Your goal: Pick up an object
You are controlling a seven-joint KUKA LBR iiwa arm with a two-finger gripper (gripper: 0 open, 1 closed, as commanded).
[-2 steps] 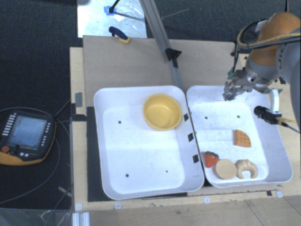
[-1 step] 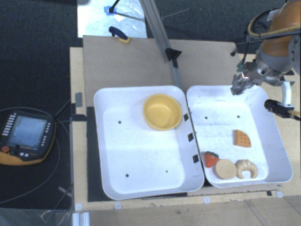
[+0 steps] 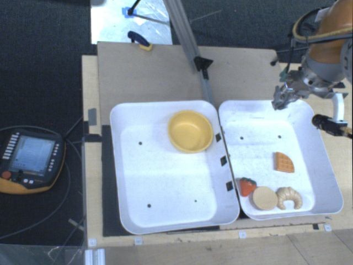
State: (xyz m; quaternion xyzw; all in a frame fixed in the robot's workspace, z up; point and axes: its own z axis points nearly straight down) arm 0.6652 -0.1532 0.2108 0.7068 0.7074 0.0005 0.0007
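The pincer (image 3: 282,100) hangs over the far rim of the right bin (image 3: 320,148), near that bin's upper right corner, at the end of the grey arm (image 3: 325,65) with its orange band (image 3: 336,18). Its tip is small and dark from this height, so how far it stands open cannot be told, and nothing can be made out in its grasp.

All the small things lie nearer the camera than the pincer, in the same bin. The waffle piece (image 3: 284,162) sits closest to it, almost straight below it in the view, well apart from the tip. Further on, along the bin's near edge, three things sit in a row: a croissant (image 3: 290,197), a round tan disc (image 3: 265,198) just to its left and touching or nearly touching it, and a red tomato-like piece (image 3: 246,186) with a dark stem, beside the disc by the bin's left wall.

Left of the pincer, across the seam between the bins, a yellow bowl (image 3: 190,131) rests upright in the far part of the left bin (image 3: 160,203).
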